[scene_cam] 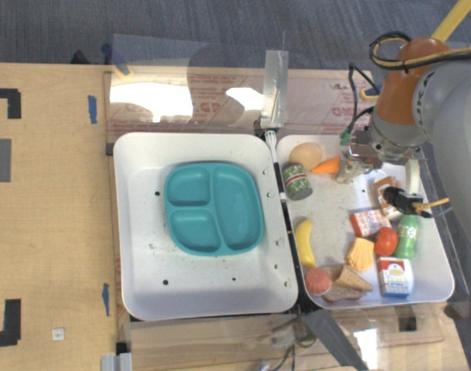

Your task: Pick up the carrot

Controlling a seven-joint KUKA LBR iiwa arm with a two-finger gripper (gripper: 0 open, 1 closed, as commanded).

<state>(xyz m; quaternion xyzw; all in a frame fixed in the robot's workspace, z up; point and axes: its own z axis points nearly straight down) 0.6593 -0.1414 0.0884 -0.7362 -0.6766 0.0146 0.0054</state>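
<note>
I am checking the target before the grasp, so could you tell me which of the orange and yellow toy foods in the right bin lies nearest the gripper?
The small orange carrot, lying beside the gripper near the bin's far edge; the yellow banana and yellow-orange cheese wedge lie farther down.

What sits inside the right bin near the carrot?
The carrot lies in the right bin beside a beige egg-like item and a green can. The gripper hangs at its right end, covering that tip.

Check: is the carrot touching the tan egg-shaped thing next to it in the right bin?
Cannot tell. In the camera view the carrot lies just right of and below the tan egg-shaped thing; their edges meet at this slant, with no plain gap or contact.
</note>
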